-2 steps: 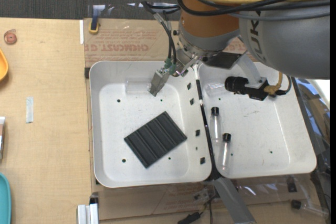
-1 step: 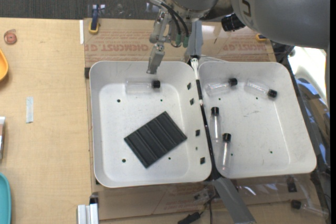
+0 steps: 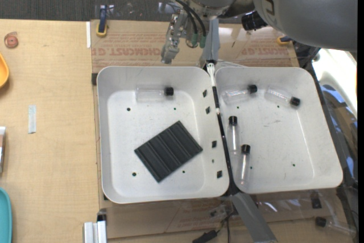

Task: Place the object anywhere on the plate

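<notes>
The plate [image 3: 168, 151] is a black ridged rectangle lying at a slant on the floor of the left bin [image 3: 114, 122]. A clear tube with a black cap [image 3: 153, 93] lies near that bin's back wall. Several more capped tubes lie in the right bin [image 3: 318, 139], among them one at the back left [image 3: 239, 92] and one by the divider [image 3: 232, 132]. My gripper [image 3: 190, 58] hangs above the bins' back edge, over the cardboard behind the divider. It is open, its fingers [image 3: 170, 49] spread wide with nothing between them.
Brown cardboard [image 3: 136, 45] lies under and behind the bins. A wooden table surface [image 3: 45, 122] stretches to the left, with an orange object [image 3: 3, 74] and a teal object [image 3: 4, 219] at its left edge. Cables hang near the wrist.
</notes>
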`<state>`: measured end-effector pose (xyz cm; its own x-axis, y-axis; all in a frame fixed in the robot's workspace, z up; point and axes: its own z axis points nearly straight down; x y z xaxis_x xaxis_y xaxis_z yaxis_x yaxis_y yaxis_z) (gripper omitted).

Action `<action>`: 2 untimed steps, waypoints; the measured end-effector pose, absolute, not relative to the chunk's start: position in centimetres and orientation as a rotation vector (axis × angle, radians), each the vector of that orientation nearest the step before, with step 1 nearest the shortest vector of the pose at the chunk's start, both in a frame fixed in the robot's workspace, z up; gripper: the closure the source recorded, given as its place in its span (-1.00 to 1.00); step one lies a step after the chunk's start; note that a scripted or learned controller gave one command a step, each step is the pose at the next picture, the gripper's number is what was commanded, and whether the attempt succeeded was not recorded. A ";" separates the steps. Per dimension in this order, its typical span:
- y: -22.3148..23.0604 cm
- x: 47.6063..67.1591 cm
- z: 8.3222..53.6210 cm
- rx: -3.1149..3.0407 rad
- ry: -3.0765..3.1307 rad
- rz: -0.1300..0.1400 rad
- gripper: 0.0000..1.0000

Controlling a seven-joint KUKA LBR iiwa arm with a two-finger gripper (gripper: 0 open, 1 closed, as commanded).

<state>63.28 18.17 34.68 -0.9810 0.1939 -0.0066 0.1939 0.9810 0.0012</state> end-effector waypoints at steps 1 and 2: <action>18.8 56.8 39.2 -0.270 3.127 0.001 1.00; 12.8 52.0 35.8 -0.647 3.073 0.000 1.00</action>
<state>52.03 12.82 35.80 -0.9152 -0.4029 -0.0010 -0.4029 0.9152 -0.0002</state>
